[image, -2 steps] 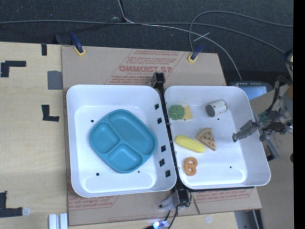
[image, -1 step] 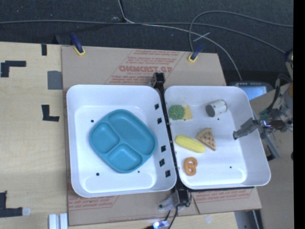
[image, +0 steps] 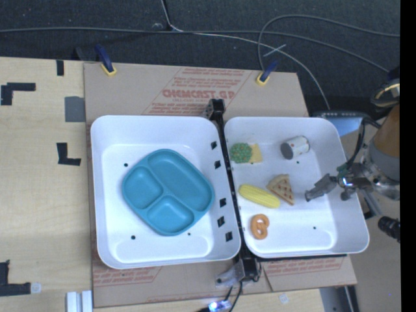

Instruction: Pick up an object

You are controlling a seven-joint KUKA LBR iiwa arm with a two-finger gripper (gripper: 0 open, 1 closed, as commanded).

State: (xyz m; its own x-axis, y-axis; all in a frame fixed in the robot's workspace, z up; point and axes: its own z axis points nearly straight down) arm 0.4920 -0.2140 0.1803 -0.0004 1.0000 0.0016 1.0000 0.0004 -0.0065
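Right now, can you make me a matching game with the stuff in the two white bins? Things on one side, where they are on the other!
Things:
1. blue tray
2. corn cob
3. pretzel
4. grey cup

Places:
A. top of the right bin, lying on its side
B. near the right bin's bottom edge
C. in the left bin
D. middle of the right bin, beside the pizza slice

Pairs: 1-C, 2-D, 3-B, 4-A

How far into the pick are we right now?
Nothing looks picked yet. The yellow toy corn cob, tan waffle wedge, orange pretzel, green broccoli piece and grey cylinder all lie in the right white bin. The claw sits low beside the wedge, nothing visibly in it. Grasp and lift remain.
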